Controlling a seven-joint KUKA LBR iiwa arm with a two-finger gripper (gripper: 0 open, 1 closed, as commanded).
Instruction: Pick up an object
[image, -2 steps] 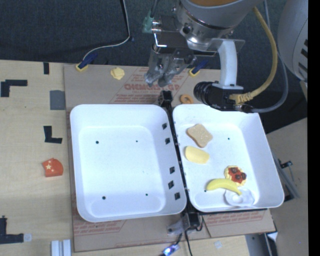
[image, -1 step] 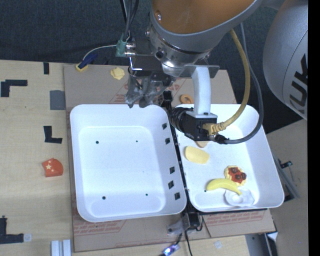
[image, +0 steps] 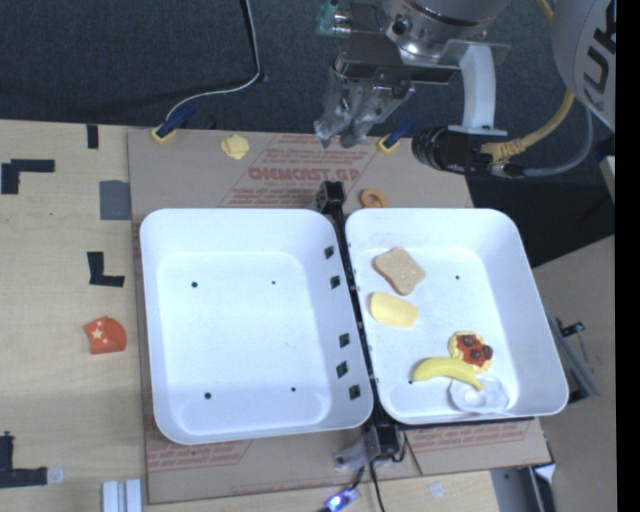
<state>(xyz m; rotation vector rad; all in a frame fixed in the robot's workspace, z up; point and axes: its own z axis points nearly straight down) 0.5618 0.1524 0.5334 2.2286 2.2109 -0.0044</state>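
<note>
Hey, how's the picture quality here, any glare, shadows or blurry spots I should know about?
Camera view: the light is even, and the white bins are bright but keep their detail; soft shadows run along the inner walls of the left bin; the gripper looks slightly blurred, while the bread and banana are sharp enough to tell apart.
</note>
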